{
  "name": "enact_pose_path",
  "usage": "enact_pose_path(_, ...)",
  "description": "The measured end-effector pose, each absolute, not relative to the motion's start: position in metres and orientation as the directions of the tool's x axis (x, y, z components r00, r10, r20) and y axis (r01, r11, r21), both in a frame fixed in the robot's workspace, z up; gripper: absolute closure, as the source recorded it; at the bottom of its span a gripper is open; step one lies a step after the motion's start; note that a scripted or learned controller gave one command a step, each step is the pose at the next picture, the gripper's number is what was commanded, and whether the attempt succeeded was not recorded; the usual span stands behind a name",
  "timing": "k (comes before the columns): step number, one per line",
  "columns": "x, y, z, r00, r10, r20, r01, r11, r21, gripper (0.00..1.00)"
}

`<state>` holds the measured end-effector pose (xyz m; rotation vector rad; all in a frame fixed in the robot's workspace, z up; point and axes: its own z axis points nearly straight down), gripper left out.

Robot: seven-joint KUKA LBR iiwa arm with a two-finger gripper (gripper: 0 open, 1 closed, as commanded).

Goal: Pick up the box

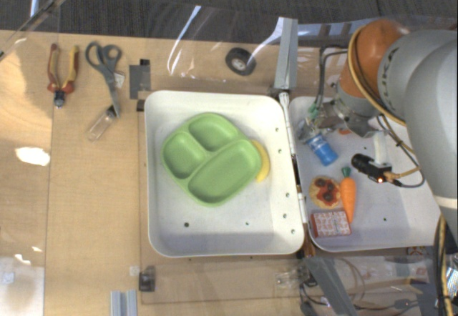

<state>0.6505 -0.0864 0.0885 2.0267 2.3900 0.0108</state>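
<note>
Box [330, 224]: a small, flat rectangular carton with a red-and-white printed face, lying face up and slightly skewed on the floor of the right-hand bin [408, 229]. It sits at the bin's near left corner, close to the front rim, free of any grasp.

No text, brand, number or sign can be read anywhere. A printed pattern in red and white is seen on the box [330, 223] at the near edge of the right bin [408, 232], but its marks are too small and blurred to be made out as letters. Something pale is seen on the blue bottle [322, 148] near that bin's far left corner; nothing on it can be read.
</note>
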Motion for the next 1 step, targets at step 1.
enact_pose_path(1, 0.6682, -0.1131, 0.0873, -0.252, 0.968, 0.004, 0.968, 0.252, -0.006, 1.0)
